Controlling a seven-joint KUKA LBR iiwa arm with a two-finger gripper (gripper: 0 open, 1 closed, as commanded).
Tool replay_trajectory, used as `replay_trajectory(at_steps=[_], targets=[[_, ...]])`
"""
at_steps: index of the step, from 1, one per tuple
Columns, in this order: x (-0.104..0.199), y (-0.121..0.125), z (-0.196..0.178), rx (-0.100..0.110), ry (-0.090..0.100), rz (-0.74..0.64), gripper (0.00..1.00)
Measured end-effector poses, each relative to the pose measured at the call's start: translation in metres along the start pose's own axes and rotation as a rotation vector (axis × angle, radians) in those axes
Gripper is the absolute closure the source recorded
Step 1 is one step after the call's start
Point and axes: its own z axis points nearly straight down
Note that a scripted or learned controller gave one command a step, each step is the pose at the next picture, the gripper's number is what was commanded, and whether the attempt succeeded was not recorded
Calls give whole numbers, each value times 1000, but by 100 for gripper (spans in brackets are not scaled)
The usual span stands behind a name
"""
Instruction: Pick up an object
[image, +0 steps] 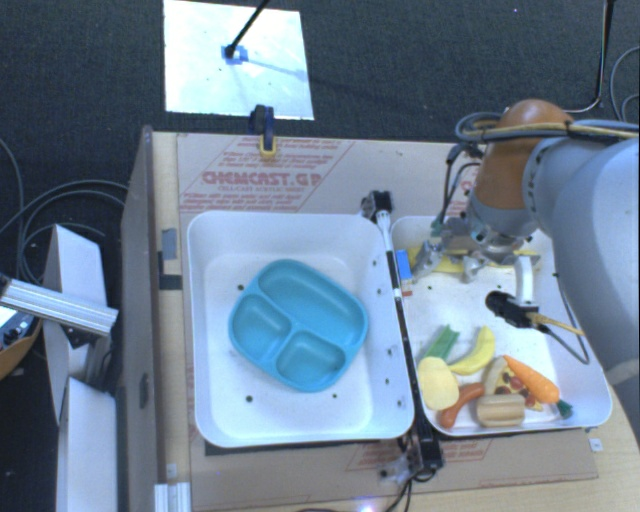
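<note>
**A:** White plastic, camera view: why did your two bins sit as they did?

**B:** The left bin (215, 330) held just a blue sectioned plate (297, 323). The toy food, including a banana (478, 352) and a carrot (533, 379), lay heaped in the near end of the right bin (590, 405), likely pooled there as pick targets. Your gripper (463, 258) hung over that bin's far end, well apart from them; whether it was spread or closed cannot be told.

**A:** Any writing?

**B:** Red print on the cardboard (262, 178) read roughly "CHEMCAST GP".

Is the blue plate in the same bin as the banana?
No, the blue plate lies alone in the left bin, while the banana is in the right bin.
</note>
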Motion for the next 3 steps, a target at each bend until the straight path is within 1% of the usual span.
replay_trajectory(at_steps=[1, 2, 3], targets=[[2, 0, 0, -1, -4, 0, 0], [-2, 0, 0, 1, 5, -3, 0], [0, 0, 0, 0, 0, -2, 0]])
